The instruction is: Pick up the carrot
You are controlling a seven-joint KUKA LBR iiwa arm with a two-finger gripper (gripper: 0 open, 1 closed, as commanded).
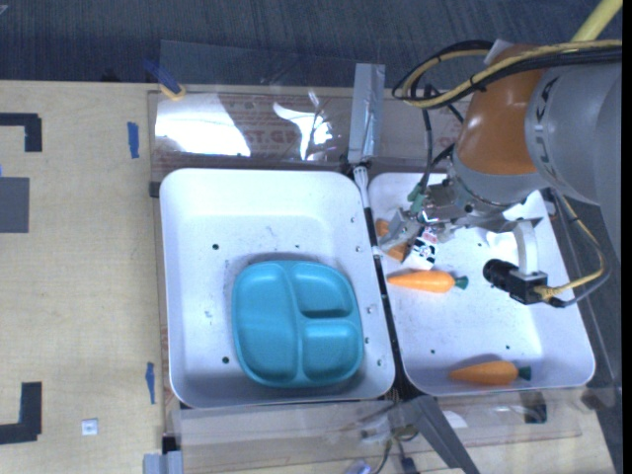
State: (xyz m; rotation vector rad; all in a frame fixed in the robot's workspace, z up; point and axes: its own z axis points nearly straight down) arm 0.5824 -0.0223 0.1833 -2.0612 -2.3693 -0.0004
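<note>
From my station I see the counter point(69, 265) carrying two white bins side by side. The left bin point(197, 215) holds a blue divided plate point(296, 321) and nothing the task needs. The right bin point(563, 349) is where the work is, with the arm point(553, 117) reaching in over its upper half.

Two carrots lie in that right bin. One carrot point(423, 281) rests near the middle, just below the hand point(420, 227), orange body pointing left and green stub to the right. The second carrot point(486, 371) sits down at the near edge of the bin, well apart from the hand. Both are flat on the bin floor, so as I judge it nothing has been lifted yet.

The hand hangs low by the upper left corner of the right bin, over a small clutter of items point(405, 243), something orange and something black and white. I cannot tell whether it is open or closed; the view there is too busy, and possibly it touches that clutter rather than a carrot.

So the approach looks partly made, while the grasp and the lift are both left. The middle carrot seems the likelier target, being close below the hand.
</note>
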